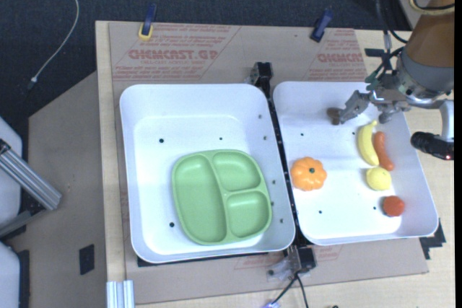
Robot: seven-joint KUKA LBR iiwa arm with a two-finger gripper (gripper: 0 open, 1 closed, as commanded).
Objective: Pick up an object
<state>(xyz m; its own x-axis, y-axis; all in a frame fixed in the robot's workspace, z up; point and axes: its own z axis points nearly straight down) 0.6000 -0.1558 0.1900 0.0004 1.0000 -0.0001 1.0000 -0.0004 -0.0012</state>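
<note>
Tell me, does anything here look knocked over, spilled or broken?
Nothing stands out. The green divided plate lies flat in the left bin. The toy pumpkin, banana, lemon and tomato lie loose but intact in the right bin.

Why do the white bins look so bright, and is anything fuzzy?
Camera view: light from above makes the white bins glow, a bit washed out along their rims; the green tray has soft shine; the pumpkin throws a small faint shadow; the gripper looks slightly blurry; the dark floor stays dim.
</note>
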